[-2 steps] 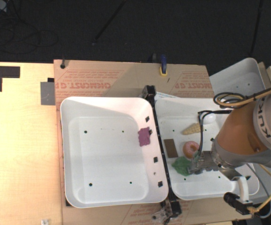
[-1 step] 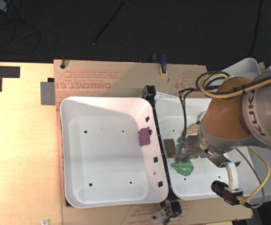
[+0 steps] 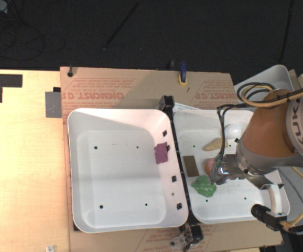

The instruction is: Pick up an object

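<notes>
Pincer (image 3: 218, 175) low in the right-hand bin (image 3: 235, 214), reached in from the right beneath the arm's orange band (image 3: 267, 133); whether it is released or clenched cannot be told at this angle. Just below and to its left, a crumpled green object (image 3: 204, 186) touches or nearly touches the tip. Immediately above the tip, a pinkish object (image 3: 209, 165) is partly hidden by the wrist. Left of that, a flat brown block (image 3: 191, 166) lies near the dividing rim. Farther up, a pale tan piece (image 3: 213, 145) rests apart from the rest. Well to the left, across the divider, a purple object (image 3: 161, 153) sits against the inner wall of the left-hand bin (image 3: 88, 193).

Judged from this pose, the green or pink item is the likely target, and neither appears lifted. Risks: the two items lie so close together that closing could catch both, or nudge one aside and grip nothing; the soft green shape may deform and slip; the nearby brown block could obstruct one side of the approach.
</notes>
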`<state>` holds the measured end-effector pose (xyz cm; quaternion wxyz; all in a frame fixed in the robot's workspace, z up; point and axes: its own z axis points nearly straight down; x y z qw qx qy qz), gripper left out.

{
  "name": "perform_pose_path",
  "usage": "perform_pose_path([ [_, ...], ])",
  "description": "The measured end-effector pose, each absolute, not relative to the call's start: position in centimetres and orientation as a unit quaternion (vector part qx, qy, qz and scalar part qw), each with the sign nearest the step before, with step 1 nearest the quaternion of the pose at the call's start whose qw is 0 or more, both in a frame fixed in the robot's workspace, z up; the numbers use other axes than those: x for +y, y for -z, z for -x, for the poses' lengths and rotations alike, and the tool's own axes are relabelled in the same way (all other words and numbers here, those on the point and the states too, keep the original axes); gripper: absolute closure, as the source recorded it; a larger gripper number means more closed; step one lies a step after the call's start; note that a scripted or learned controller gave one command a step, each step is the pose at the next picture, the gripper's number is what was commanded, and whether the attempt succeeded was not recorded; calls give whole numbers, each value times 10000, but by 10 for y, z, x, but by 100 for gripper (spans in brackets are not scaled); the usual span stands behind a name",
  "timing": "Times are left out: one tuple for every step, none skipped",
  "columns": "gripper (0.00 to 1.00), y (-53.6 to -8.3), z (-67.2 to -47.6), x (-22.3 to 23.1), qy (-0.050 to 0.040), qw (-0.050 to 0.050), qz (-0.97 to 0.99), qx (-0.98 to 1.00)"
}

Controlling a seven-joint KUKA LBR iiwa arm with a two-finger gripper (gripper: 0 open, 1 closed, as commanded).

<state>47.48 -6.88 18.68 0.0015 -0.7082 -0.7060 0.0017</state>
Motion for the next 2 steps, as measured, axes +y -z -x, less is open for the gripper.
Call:
perform_pose_path([
  [100, -285, -477, -18, 29, -16, 7048, -7094],
  [100, -182, -473, -81, -40, 37, 7093, -7048],
])
